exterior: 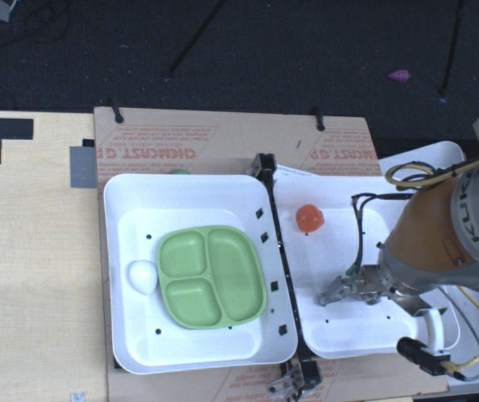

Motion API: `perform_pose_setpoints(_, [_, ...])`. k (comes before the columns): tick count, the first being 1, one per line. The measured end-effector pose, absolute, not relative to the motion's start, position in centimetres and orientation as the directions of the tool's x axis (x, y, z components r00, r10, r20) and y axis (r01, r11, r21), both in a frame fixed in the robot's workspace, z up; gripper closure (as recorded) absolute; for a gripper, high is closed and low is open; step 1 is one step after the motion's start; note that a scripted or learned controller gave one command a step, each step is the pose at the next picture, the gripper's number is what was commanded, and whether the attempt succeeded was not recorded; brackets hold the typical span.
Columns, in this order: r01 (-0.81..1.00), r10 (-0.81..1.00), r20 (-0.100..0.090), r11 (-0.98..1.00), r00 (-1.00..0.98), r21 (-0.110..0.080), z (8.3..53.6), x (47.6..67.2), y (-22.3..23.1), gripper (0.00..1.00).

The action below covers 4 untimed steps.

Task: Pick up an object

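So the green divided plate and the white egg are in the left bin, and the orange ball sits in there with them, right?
Not quite. The camera view shows the orange ball in the right bin, near its back end, apart from the gripper. The green divided plate and the white egg are in the left bin, as you said.

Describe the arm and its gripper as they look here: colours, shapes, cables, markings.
The arm is bulky and rounded, with a broad orange band above a grey wrist section. Part of a dark lettered marking shows on grey casing at its right. Thin black cables loop beside it, with a yellowish one arching over the top. The gripper is a small grey metal assembly.
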<state>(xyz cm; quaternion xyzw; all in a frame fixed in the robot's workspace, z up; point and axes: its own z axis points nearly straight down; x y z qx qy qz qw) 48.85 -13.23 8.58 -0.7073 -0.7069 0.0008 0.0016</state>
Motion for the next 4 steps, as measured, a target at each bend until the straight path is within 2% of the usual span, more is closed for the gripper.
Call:
perform_pose_setpoints(1, [1.0,1.0,0.002,-0.006,0.006,-0.001,9.9,48.9,-13.3,1.0])
perform_pose_setpoints(3, [1.0,1.0,0.0,0.001,-0.001,0.002,21.5,48.9,-12.3,1.0])
perform_pose_setpoints(4, [1.0,1.0,0.0,0.001,-0.001,0.001,24.3,48.9,-12.4,1.0])
